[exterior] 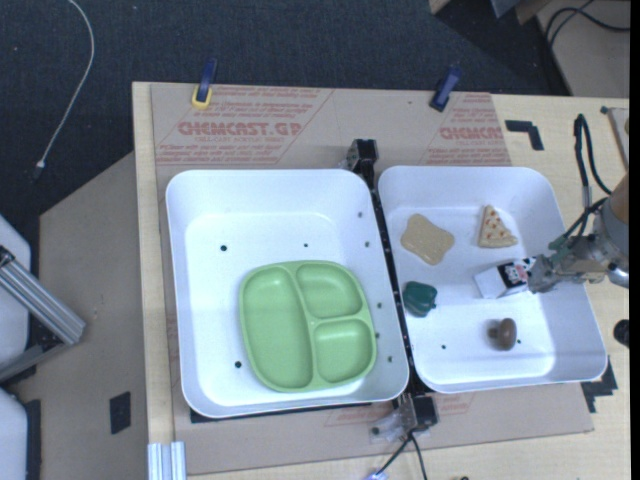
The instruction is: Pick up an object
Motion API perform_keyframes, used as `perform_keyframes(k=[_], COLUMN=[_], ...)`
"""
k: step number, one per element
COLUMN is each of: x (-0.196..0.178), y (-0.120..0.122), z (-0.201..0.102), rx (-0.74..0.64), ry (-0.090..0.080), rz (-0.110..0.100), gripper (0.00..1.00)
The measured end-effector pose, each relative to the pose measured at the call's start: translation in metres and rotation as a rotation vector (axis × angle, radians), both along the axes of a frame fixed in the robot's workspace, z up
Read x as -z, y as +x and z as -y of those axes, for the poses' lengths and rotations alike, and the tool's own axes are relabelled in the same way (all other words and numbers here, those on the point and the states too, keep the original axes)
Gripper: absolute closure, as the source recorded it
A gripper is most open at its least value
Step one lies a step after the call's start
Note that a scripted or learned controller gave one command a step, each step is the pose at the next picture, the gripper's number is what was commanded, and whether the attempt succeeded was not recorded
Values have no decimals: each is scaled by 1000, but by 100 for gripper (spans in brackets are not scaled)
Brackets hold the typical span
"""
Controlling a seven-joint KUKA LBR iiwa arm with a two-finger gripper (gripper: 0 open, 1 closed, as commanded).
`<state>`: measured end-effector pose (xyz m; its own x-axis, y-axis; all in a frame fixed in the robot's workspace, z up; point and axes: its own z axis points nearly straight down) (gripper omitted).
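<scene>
Camera view shows red lettering reading "CHEMCAST GP" on the brown protective paper sheet (250, 123) under the two shallow white bins, repeated partly behind the right white bin (560, 363). At that bin's right side is the arm's two-finger gripper (522, 276); whether it is released or clenched cannot be told. Just beyond its tip lies a small white block with dark markings (493, 281), seemingly touching it. Farther out sit a tan toast-shaped piece (427, 239), a triangular pizza-slice toy (495, 228), a dark green lump (419, 297) and a brown rounded lump (503, 334). Well beyond, the left white bin (200, 268) holds a light green divided plastic plate (305, 324).
</scene>
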<state>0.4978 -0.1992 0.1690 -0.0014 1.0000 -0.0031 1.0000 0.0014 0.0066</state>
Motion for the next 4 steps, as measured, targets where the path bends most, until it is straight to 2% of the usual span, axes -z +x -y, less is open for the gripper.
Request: perform_keyframes(k=[2,3,4], x=[-128,-110,-110], y=[4,24,39], z=[-1,-57,-108], rx=[-1,-5,0], ry=[-1,6,4], rz=[3,-9,-6], gripper=[100,100,100])
